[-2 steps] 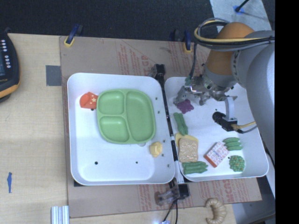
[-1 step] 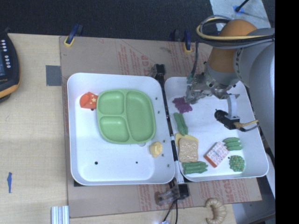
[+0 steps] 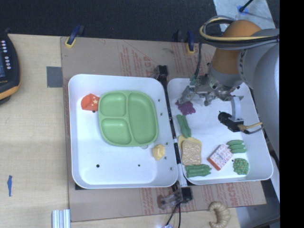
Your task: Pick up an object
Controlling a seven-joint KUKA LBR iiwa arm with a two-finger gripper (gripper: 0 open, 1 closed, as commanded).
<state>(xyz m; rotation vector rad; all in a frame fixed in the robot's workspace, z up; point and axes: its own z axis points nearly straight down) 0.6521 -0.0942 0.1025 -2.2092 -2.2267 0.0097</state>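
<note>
Purple grapes [image 3: 186,108], a small knobbly plastic cluster, are seen at the upper left corner of the right bin [image 3: 259,141], just below the gripper [image 3: 205,95]. Whether the metal gripper is spread or pressed together cannot be told. Further down that bin from the grapes, a slim green pod [image 3: 184,125] and a grainy square toast slice [image 3: 191,152] are laid.

Pale green divided plate [image 3: 128,118], purple grape bunch [image 3: 187,108], red-and-white box [image 3: 220,156], tan cracker [image 3: 191,152]
</note>
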